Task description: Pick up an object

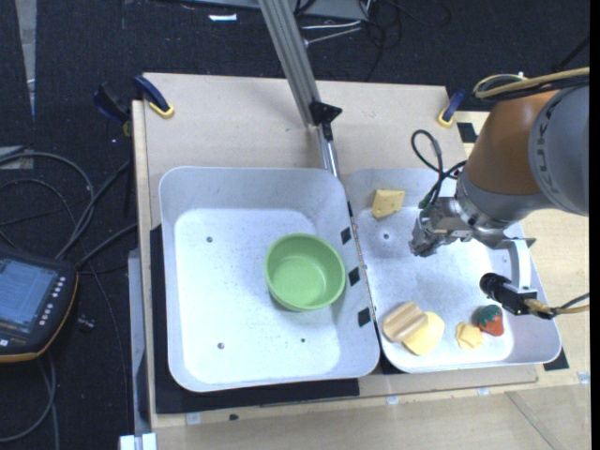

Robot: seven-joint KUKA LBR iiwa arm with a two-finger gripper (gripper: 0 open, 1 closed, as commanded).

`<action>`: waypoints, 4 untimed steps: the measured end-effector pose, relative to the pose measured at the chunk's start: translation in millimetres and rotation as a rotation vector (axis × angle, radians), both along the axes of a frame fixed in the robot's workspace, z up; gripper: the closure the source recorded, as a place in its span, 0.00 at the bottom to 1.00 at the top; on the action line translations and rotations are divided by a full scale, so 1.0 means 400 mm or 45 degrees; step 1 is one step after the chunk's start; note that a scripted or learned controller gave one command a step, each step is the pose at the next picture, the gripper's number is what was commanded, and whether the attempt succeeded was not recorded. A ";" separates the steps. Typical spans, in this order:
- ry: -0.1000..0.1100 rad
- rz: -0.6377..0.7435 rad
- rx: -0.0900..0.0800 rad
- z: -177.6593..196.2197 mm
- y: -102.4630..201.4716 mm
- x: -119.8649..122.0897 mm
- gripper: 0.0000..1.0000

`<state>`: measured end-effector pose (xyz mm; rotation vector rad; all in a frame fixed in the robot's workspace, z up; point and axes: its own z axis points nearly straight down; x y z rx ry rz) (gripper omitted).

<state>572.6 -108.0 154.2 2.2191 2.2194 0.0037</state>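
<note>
- Grey-armed pincer (pixel 424 242) hangs over our right bin (pixel 534 350) (fingers: we cannot tell).
- Yellow chunk (pixel 388 202) lies up-left of it.
- Green bowl (pixel 304 271) sits well left.

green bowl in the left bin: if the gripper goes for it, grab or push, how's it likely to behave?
The round green plastic-looking bowl sits upright and open-side up in the left white bin, so it probably slides rather than rolls when pushed. It looks thin-walled and likely light, and stiff enough for a rim pinch. The glossy curved wall may slip; an off-centre rim grasp could tilt it.
</note>
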 end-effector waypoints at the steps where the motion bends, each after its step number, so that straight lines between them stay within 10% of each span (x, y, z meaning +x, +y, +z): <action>1: -0.001 0.000 0.000 0.131 0.000 0.003 1.00; 4: 0.006 0.006 0.002 0.149 0.394 0.057 1.00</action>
